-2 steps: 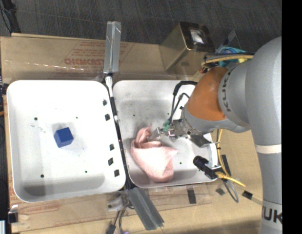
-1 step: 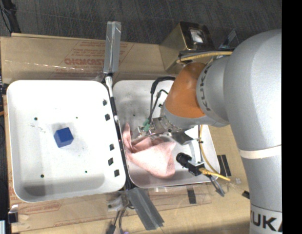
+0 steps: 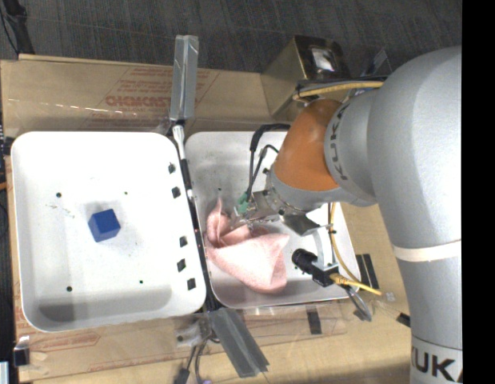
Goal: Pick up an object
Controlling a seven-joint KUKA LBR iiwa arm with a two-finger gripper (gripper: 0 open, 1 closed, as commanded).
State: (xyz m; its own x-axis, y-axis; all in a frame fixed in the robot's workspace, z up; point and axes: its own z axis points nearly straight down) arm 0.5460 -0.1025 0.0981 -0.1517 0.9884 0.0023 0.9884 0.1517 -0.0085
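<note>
A pink cloth (image 3: 249, 256) lies crumpled in the right bin (image 3: 205, 160), toward its near left part. My gripper (image 3: 251, 212) reaches down from the orange-banded wrist and sits right at the cloth's upper edge; the wrist body hides how it meets the cloth. A blue cube (image 3: 105, 224) rests in the left bin (image 3: 39, 154), left of centre and far from the arm.
A metal divider with black clips (image 3: 181, 214) runs between the two bins. The grey arm (image 3: 407, 150) covers the right bin's right half. A black fitting and yellow cable (image 3: 323, 272) hang near the bin's near right corner. Cardboard (image 3: 95, 90) lies behind the bins.
</note>
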